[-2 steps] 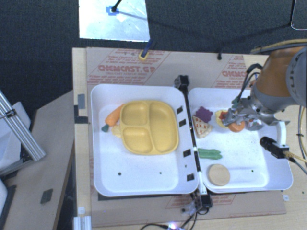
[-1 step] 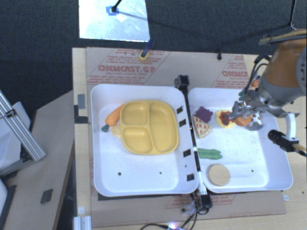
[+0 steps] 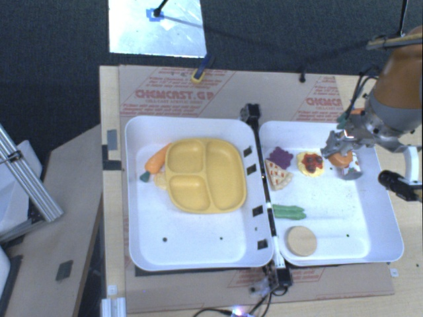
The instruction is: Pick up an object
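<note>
One orange item (image 3: 341,158) half hidden under tool (image 3: 343,152) | tool state unclear | right bin (image 3: 380,207)

Dark blue-grey carpet (image 3: 53,45) around bench. Shiny metal plate (image 3: 157,18) on floor at top, blue mark on it, thin black rod slanting across. Bench top (image 3: 277,84) pale wood-coloured, covered with cardboard sheet printed in red letters. Yellow-tipped tool (image 3: 200,71) at sheet's top edge. Second tan table (image 3: 66,197) at left, lower. Aluminium rail (image 3: 26,177) slanting across its left side. Black cable (image 3: 310,55) crossing carpet upper right. Light even, soft.
</note>
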You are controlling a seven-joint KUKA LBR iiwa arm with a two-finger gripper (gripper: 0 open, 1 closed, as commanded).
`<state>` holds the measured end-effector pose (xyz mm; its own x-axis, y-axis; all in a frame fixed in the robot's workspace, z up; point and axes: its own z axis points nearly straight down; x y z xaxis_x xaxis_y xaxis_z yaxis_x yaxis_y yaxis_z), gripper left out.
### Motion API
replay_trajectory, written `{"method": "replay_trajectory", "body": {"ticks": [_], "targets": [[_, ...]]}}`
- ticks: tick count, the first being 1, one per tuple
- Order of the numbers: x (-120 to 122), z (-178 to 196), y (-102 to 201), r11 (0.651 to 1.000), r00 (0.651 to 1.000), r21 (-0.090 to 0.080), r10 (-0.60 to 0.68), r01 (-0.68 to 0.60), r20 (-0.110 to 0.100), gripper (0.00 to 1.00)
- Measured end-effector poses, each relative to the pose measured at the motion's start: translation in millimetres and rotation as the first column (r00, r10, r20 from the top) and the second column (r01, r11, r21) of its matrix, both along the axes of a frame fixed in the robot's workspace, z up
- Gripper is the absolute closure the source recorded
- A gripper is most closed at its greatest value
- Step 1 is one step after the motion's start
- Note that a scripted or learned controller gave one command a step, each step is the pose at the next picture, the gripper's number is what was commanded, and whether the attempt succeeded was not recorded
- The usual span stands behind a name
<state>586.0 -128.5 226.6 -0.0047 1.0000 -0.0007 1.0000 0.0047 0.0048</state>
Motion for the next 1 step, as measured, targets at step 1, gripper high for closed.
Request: {"method": "replay_trajectory", "body": {"ticks": [1], "targets": [[-23.5,3.0,44.4,1.0,1.0,0.002,0.003,-0.003,-0.004,1.0]]}}
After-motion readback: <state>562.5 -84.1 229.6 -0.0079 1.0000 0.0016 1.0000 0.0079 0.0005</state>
